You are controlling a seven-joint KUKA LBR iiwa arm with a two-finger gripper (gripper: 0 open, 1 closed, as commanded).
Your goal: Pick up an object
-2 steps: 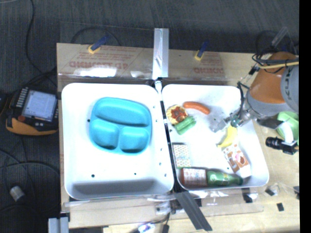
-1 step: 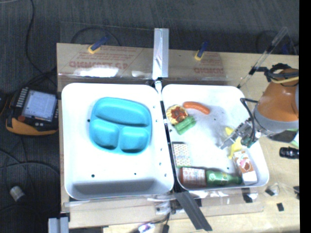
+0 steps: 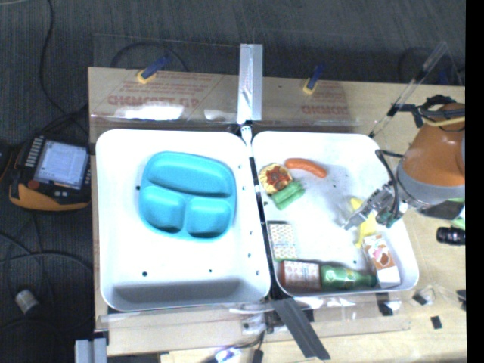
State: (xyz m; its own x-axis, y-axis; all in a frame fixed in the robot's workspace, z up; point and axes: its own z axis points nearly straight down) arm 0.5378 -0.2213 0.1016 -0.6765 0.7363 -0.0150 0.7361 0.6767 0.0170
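My gripper (image 3: 354, 218) hangs low over the right part of the right bin (image 3: 333, 138), reaching in from the right. A small yellow piece (image 3: 353, 203) lies just above it and another yellow object (image 3: 367, 228) sits right under its wrist side. Whether it touches either is unclear. An orange sausage (image 3: 305, 168), a red-and-yellow packet (image 3: 274, 177) and a green item (image 3: 288, 195) lie at the bin's upper left. A patterned sachet (image 3: 281, 240), a green bottle with a red label (image 3: 325, 276) and a small carton (image 3: 380, 254) lie along the front.
The left bin (image 3: 113, 203) holds a blue divided plate (image 3: 186, 193). A metal post (image 3: 249, 82) stands behind the wall between the bins. Cables and the arm's orange band (image 3: 437, 150) sit at the right edge.
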